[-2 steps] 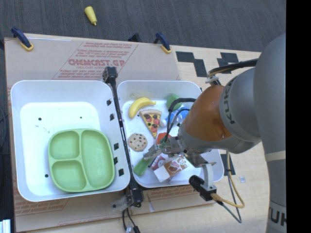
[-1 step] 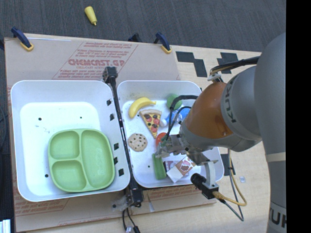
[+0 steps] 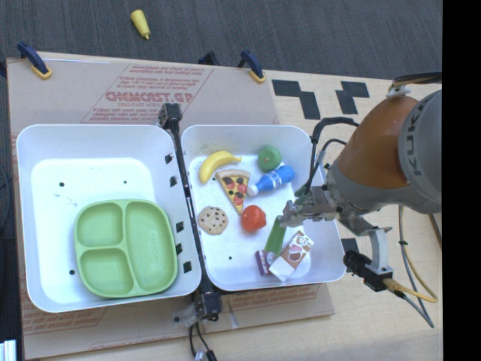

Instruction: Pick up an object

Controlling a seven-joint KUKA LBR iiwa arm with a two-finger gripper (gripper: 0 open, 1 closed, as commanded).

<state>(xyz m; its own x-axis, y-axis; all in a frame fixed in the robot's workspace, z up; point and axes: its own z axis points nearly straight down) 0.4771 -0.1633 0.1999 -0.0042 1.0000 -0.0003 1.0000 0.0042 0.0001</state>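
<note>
Reaching in over the right rim of the right bin [image 3: 197,258], the gripper [image 3: 288,218] hangs just above the upper end of a green bottle [image 3: 274,237], and whether it is released or clenched cannot be told from this slanted view, since the wrist hides that part. The bottle lies tilted near the bin's front right corner, its lower end touching a small carton [image 3: 294,255] and a dark purple piece [image 3: 261,262]. It looks like a light, stiff plastic toy with a smooth, probably slippery skin, so a grip across its narrow middle, square to its length, seems safest; taking it at the rounded end risks it squirting out. Room is tight on that side: the carton crowds the lower end and the bin's front and right walls are close, so a straight lift clears best. Toward the bin's middle lie a tomato [image 3: 254,217], a pizza slice [image 3: 235,187] and a cookie [image 3: 213,220], near but apart from the bottle. Farther back sit a banana [image 3: 217,164], a blue bottle [image 3: 273,180] and a green apple [image 3: 269,157]. A green divided plate [image 3: 125,247] fills the left bin [image 3: 37,156].
</note>
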